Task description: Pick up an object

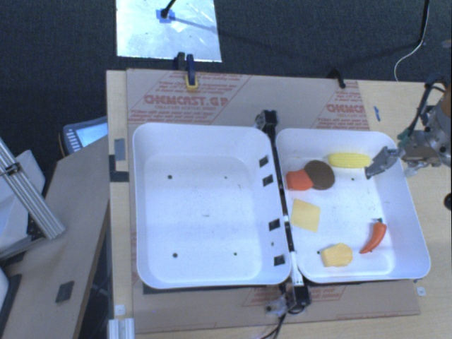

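Here the gripper (385,159) hangs over the right bin's (417,249) far right edge, whether its jaws are wide or narrow I cannot tell, with the yellow corn cob (348,160) just to its left, lying lengthwise toward it.

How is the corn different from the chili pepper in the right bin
The corn is yellow; the chili pepper is orange-red. The corn lies level along the far side of the right bin; the pepper lies slanted by the bin's right wall, nearer the front. The corn looks thicker and blunt-ended; the pepper is thin, curved and tapers to a point. Both lie loose on the bin floor, touching nothing else.
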Robot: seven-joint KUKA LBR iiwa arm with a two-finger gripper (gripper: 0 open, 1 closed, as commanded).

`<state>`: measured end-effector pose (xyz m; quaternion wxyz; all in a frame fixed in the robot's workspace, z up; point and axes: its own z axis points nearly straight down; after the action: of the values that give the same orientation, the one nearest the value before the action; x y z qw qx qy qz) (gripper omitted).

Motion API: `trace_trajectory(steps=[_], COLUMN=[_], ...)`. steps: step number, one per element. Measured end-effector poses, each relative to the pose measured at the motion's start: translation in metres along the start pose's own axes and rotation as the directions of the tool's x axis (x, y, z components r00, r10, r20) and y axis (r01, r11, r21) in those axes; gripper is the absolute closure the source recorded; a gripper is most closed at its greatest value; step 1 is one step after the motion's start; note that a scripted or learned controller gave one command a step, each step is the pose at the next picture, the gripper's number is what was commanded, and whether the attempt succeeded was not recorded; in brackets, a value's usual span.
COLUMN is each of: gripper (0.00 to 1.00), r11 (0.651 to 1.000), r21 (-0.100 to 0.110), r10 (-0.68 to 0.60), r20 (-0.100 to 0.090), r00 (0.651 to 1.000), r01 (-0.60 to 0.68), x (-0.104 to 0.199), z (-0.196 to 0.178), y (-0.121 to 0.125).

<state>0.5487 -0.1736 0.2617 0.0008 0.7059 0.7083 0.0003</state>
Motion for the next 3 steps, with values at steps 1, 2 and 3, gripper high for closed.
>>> trace_trajectory(steps=[1,2,3], gripper=[0.0,0.0,0.0], r11=[1.0,1.0,1.0], r21=[0.011,-0.005,-0.01], r10=[0.009,-0.005,-0.006], r20=[-0.002,0.002,0.001], r00=[1.0,1.0,1.0], r01=[-0.009,0.005,0.006], x=[-0.035,-0.029,0.003], z=[0.104,0.161,0.174], y=[-0.067,0.02,0.091])
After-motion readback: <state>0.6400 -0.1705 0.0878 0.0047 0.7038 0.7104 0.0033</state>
